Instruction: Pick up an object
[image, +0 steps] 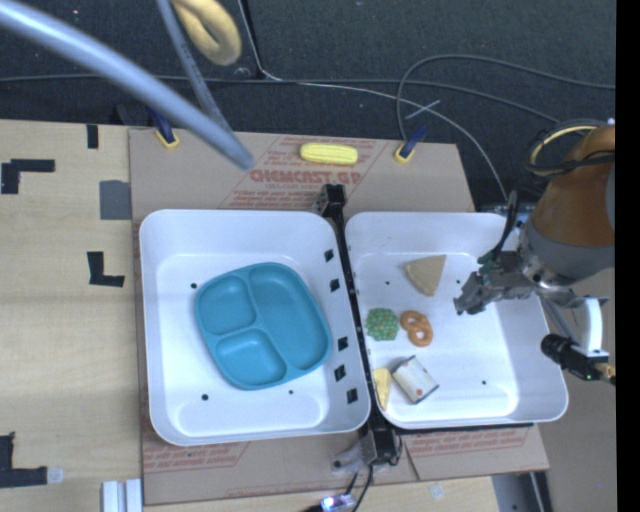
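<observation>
Where the bench carries its two shallow white bins side by side, the left bin holds a blue divided plate with three compartments, lying flat near the bin's centre. A dark divider runs between the bins where their inner rims meet. In the right bin, the candidate objects cluster toward the left half: a green broccoli-like piece just beside an orange pretzel-shaped ring, a tan wedge nearer the far rim, a small yellow piece at the near-left corner against the divider, and a white block with a dark end tilted beside it. All of these lie on the bin floor, apart from the arm. The gripper hangs over the right half of the right bin, to the right of the tan wedge and not touching any object; whether its pincer is spread or closed cannot be told at this angle, and nothing is visible in it. Beyond the bins' far rims, a yellow corn cob rests on the cardboard sheet.
</observation>
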